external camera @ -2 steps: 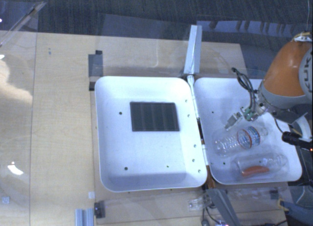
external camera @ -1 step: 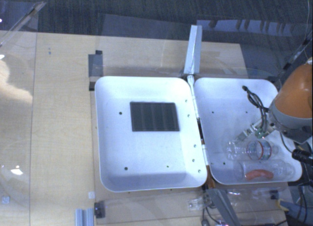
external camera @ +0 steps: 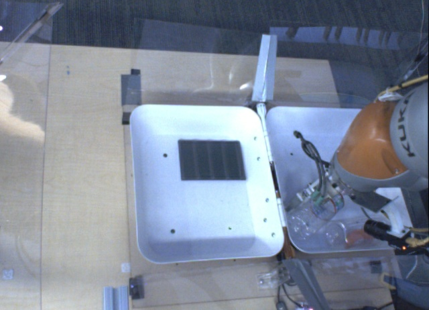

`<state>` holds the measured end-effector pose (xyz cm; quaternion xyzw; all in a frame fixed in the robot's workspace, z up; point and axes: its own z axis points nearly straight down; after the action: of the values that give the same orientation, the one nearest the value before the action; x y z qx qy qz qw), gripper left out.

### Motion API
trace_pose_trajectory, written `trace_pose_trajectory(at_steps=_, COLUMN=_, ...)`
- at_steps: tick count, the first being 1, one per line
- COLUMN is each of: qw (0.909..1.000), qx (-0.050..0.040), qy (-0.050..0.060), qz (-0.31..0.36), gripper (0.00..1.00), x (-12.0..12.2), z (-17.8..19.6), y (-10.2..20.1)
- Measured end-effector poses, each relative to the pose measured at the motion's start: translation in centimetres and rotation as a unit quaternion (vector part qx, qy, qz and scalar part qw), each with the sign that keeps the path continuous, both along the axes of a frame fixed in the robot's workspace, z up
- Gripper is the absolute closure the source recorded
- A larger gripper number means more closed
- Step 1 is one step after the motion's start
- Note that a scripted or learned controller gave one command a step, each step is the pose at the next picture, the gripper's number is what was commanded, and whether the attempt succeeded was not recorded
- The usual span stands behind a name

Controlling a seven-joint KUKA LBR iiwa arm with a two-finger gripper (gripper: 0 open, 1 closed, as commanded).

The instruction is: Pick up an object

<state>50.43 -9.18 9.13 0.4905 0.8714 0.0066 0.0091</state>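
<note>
Claw [external camera: 320,198] position is low over the right bin [external camera: 315,124], by clear plastic items [external camera: 310,221]; whether it is apart or together cannot be told. A slip is risked, since transparent, crowded pieces may be misjudged or nudged aside.

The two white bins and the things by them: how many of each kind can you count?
White bins: 2, the left bin and the right bin
Dark ribbed panels: 1, in the left bin
Robot arms: 1, over the right bin
Total: 4
Small objects under the arm are too blurred to count.
</note>
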Motion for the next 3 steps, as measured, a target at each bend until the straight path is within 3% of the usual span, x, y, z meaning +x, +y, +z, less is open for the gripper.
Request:
trace_pose_trajectory(at_steps=1, qw=1.0000, qx=-0.0006, qy=-0.005, qz=0.001, gripper=1.00, x=0.4, z=1.3, y=0.0)
trace_pose_trajectory(at_steps=2, qw=1.0000, qx=-0.0007, qy=-0.005, qz=0.000, gripper=0.00, x=0.4, z=1.3, y=0.0)
trace_pose_trajectory(at_steps=3, qw=0.9989, qx=0.0001, qy=0.002, qz=-0.048, gripper=0.00, x=-0.2, z=0.0, y=-0.4)
